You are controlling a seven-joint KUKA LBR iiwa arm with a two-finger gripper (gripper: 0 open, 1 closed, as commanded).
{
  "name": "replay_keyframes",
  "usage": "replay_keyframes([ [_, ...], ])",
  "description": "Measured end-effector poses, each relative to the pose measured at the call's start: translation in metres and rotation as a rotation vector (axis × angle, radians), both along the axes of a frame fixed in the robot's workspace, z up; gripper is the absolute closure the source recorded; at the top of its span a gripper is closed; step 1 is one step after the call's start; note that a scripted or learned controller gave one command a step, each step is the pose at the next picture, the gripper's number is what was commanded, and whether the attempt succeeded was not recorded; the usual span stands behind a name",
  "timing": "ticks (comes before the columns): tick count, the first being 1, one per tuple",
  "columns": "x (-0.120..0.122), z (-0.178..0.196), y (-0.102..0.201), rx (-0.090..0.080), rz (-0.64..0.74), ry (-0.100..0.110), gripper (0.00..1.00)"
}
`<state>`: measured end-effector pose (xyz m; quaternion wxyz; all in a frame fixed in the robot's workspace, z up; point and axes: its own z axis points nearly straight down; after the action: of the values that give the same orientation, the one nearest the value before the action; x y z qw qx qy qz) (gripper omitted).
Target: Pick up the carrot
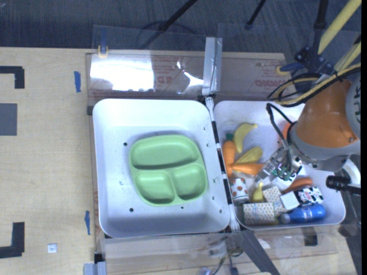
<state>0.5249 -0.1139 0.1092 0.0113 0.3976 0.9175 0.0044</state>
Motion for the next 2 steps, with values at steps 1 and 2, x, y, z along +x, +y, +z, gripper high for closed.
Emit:
replay_keyframes([
  [1,0.0,0.0,0.0,0.0,0.0,0.0,0.0],
  [2,0.038,-0.022,0.005,0.0,-0.036,0.018,0.0],
])
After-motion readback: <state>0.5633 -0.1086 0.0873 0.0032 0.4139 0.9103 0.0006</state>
